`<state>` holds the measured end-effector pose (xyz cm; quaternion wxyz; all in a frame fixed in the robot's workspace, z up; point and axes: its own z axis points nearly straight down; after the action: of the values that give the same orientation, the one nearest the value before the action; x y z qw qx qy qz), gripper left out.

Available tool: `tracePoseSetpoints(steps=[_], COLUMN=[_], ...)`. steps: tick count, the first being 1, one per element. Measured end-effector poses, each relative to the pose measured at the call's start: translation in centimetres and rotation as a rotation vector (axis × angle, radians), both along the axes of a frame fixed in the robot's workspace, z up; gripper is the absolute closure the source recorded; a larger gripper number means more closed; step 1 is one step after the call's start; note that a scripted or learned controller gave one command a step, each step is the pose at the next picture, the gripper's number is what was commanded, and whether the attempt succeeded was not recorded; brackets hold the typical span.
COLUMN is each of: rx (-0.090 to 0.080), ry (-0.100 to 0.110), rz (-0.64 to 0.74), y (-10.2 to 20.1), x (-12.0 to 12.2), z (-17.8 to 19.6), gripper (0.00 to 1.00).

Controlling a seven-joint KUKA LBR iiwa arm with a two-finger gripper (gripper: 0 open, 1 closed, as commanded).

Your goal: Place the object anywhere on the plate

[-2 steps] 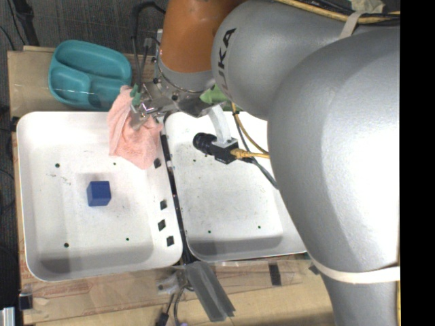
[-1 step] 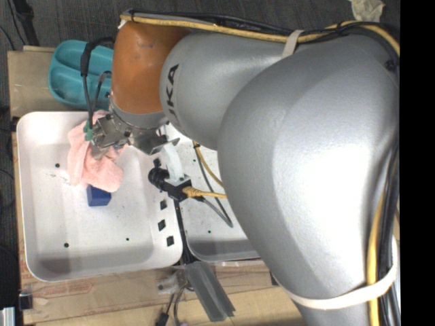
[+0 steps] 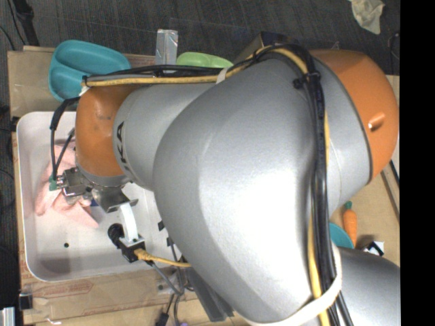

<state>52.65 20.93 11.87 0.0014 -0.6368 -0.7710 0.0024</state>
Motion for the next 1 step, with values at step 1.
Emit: tracePoseSetpoints(steps=[1], rx=[0.001], ry=[-0.003], rz=[0.236], y=[-0.57], x=[3.83], z=[4.74], gripper=[1.00])
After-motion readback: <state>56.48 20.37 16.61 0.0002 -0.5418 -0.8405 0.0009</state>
